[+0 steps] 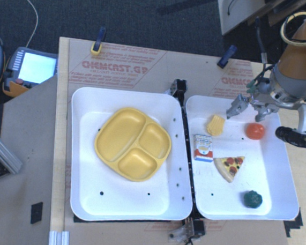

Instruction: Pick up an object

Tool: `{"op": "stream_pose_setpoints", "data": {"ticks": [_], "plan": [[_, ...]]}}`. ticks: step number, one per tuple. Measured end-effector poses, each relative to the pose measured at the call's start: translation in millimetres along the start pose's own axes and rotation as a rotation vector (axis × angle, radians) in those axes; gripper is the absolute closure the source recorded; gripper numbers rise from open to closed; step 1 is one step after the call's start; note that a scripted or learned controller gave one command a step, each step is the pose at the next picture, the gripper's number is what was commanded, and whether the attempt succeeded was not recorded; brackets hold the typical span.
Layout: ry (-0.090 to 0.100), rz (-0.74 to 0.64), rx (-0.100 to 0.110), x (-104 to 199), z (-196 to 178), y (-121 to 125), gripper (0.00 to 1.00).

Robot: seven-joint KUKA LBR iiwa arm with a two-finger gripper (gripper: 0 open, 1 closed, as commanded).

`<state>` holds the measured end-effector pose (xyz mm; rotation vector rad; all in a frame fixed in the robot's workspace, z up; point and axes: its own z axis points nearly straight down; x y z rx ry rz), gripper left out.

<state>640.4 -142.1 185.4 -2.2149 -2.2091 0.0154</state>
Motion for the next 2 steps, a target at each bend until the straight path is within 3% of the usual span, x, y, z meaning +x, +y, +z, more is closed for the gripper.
{"op": "stream_pose_setpoints", "data": {"ticks": [1, 2], "plan": [[-0.002, -0.003, -0.016, 0.3, -9.5, 3.2, 0.00], [-0.002, -0.002, -0.009, -9.7, 44.8, 5.1, 0.00]]}}
